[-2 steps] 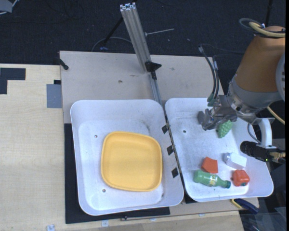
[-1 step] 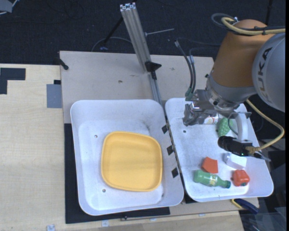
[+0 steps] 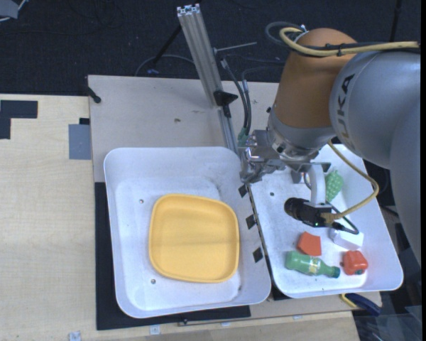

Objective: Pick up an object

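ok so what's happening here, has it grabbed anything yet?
The KUKA arm is reaching in from the right, with its wrist low over the far left part of the right bin, near the divide between the bins. Nothing can be seen in its grasp. An orange block, a green bottle, a red piece and a pale green knobbly piece lie loose in that bin. A yellow plate sits in the left bin.

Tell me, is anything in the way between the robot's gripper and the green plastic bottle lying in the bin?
Nothing covers the green plastic bottle. A small orange block sits close beside it, on the side toward the gripper, and might crowd the grab.
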Available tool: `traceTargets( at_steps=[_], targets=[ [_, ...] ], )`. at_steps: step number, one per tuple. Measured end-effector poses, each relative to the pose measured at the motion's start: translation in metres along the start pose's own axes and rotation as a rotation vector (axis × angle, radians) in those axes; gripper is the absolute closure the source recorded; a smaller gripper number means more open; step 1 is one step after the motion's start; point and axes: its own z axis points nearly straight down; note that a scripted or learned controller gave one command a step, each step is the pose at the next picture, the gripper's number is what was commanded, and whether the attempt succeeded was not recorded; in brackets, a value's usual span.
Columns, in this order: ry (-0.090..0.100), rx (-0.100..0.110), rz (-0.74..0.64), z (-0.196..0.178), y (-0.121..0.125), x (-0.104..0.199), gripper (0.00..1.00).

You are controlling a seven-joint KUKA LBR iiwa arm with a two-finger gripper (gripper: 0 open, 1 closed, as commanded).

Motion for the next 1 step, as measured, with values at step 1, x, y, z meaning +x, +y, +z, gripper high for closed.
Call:
traceTargets(
  at_steps=[1],
  targets=[
    [-0.001, -0.001, 0.001, 0.0041, 0.0263, 0.0456, 1.0]
  ],
)
